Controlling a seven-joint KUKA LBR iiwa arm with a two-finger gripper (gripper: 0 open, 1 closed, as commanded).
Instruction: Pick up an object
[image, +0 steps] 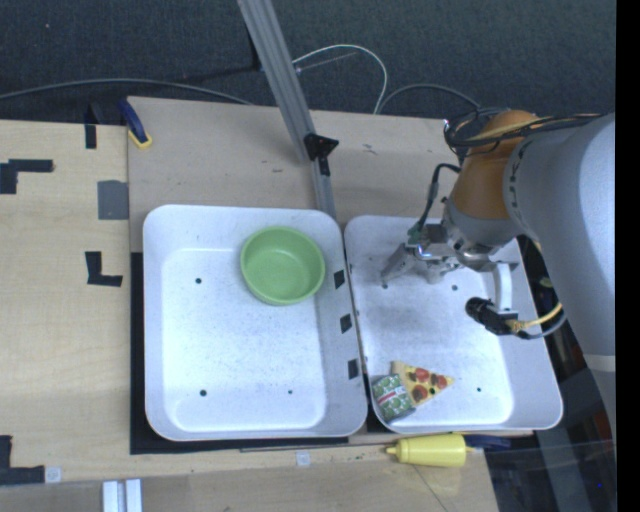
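Observation:
My gripper (409, 274) hangs over the back part of the right bin (530, 400), near its left wall. Its two fingers are spread apart, and nothing lies between them. A toy pizza slice (427, 380) rests at the front of that bin, touching a small green and red packet (392, 396) on its left. Both lie well in front of the gripper. A green bowl (283, 265) stands upright at the back of the left bin (180, 400).
A yellow squeeze bottle (432, 451) lies on the bench just in front of the right bin. A grey metal pole (290, 95) slants down to the back edge between the bins. Cables loop behind the bins.

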